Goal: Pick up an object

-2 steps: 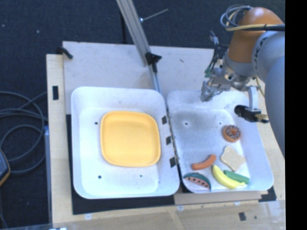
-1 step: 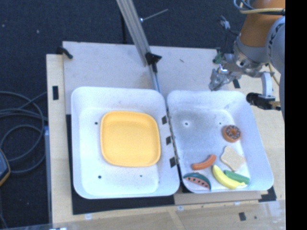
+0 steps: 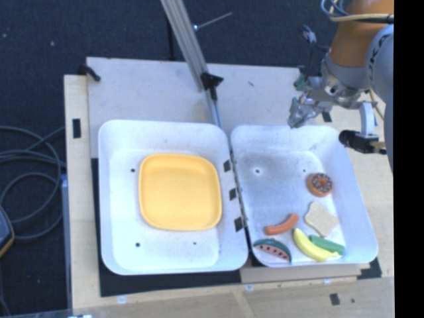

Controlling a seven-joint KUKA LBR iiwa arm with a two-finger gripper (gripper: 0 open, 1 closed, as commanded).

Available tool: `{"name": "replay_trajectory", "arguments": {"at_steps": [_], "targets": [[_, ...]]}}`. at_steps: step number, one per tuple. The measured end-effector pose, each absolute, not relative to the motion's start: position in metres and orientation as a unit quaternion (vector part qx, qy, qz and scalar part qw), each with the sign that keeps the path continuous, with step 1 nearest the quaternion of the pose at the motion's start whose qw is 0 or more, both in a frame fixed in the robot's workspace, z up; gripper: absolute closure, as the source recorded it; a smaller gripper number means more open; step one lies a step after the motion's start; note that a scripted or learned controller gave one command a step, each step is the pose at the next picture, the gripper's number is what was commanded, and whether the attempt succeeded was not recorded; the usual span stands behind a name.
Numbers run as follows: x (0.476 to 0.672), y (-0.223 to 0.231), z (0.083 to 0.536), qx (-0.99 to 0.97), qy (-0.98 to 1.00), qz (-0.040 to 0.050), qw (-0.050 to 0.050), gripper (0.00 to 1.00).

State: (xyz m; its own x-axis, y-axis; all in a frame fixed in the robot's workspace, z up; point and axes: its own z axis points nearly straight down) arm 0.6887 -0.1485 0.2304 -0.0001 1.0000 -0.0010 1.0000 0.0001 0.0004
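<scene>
Nearest the lens, along the lower edge of the right bin [image 3: 351, 171], sits the cluster I can choose from: a watermelon slice [image 3: 275, 250] at the bin's lower left corner, a banana [image 3: 311, 245] just to its right with a green piece [image 3: 327, 245] lying against it, a slice of bread [image 3: 321, 218] just above the banana, a sausage [image 3: 281, 224] left of the bread, and a doughnut [image 3: 319, 184] standing apart further up toward the right wall. None of them is in my grasp. My gripper [image 3: 299, 114] hangs over the bin's upper rim, near the upper right of the frame, well apart from all of them, and from this slanted view I cannot tell whether it is spread or closed. To do this step well, I judge the doughnut the best target: it has bare floor around it, so I could come straight down without nudging a neighbour. The banana, green piece and bread touch or nearly touch, and a descent there risks pinching two things or pushing one away. The sausage is a fair second choice, if I turn my wrist to close across its narrow width. In the left bin [image 3: 112, 177] lies a yellow plate [image 3: 179, 191], flat and wide, a poor thing to pinch, so I would leave it be.
</scene>
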Motion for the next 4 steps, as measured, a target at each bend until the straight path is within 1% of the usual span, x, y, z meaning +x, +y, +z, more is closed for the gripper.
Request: {"name": "replay_trajectory", "arguments": {"at_steps": [1, 2, 3, 4], "targets": [[0.664, -0.104, 0.223, 0.706, 0.708, 0.0000, 0.000, 1.00], [0.635, -0.057, 0.237, 0.706, 0.708, 0.0010, 0.000, 1.00], [0.600, -0.016, 0.230, 0.706, 0.708, 0.0002, 0.000, 1.00], [0.572, 0.021, 0.241, 0.706, 0.708, 0.0011, 0.000, 1.00]]}}
